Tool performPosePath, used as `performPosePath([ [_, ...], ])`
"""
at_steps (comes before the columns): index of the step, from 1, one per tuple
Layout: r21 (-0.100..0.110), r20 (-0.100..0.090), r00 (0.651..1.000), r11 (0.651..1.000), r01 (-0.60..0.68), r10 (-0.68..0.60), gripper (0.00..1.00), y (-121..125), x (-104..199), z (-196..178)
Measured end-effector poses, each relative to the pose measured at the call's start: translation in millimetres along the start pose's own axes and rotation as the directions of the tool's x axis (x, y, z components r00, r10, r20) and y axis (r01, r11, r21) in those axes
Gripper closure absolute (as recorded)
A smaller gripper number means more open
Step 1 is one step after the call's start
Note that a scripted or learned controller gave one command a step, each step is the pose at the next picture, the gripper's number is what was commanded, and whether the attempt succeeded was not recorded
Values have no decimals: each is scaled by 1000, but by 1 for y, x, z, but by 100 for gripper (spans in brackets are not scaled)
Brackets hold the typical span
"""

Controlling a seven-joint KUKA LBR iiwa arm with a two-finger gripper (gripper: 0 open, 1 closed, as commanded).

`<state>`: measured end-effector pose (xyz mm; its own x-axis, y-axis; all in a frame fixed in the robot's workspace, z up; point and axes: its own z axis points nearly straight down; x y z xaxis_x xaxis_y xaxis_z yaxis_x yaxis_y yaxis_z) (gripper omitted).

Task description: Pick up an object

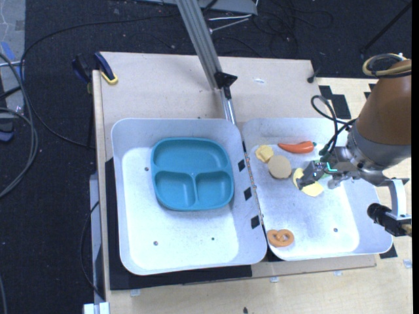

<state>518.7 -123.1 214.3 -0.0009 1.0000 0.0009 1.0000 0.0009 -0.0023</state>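
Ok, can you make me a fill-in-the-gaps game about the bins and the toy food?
1. The blue tray sits in the ____ bin.
2. The tray has ____ compartments.
3. The pretzel lies near the right bin's ____ edge.
4. The end effector is over a ____ toy.

Missing words: left; three; front; yellow

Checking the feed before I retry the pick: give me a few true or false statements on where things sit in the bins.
1. The blue divided tray lies in the left bin. True.
2. The pretzel sits on the blue tray. False: it lies near the front left corner of the right bin.
3. The orange chili pepper lies toward the back of the right bin. True.
4. The gripper is over the left bin. False: it is over the right bin, at a yellow piece.
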Motion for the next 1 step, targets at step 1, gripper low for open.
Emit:
performPosePath([
  [1, -1, 0, 1000, 1000, 0, 0, 0, 0, 0, -1],
])
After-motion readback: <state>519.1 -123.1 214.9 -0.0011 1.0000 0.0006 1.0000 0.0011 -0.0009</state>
